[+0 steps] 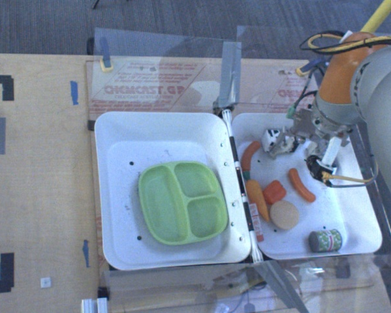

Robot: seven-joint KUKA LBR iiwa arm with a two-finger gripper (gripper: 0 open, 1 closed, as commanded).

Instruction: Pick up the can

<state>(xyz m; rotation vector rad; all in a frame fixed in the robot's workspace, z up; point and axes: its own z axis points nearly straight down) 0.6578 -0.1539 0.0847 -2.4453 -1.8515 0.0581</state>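
Robot arm hovers over the right bin while the can lies untouched in a near corner.

The gripper (283,142) hangs over the far part of the right bin (365,237), nothing visible between its fingers; whether they are spread or pressed together cannot be told from this angle. Below it lie an orange sausage (250,154) by the bin's left wall, a carrot (257,199), a red block (274,192), a second orange sausage (301,184) and a tan round piece (284,215). The can (325,240), green-labelled and on its side, rests near the bin's front right corner, well apart from the gripper. The left bin (117,135) holds a green divided plate (183,202).
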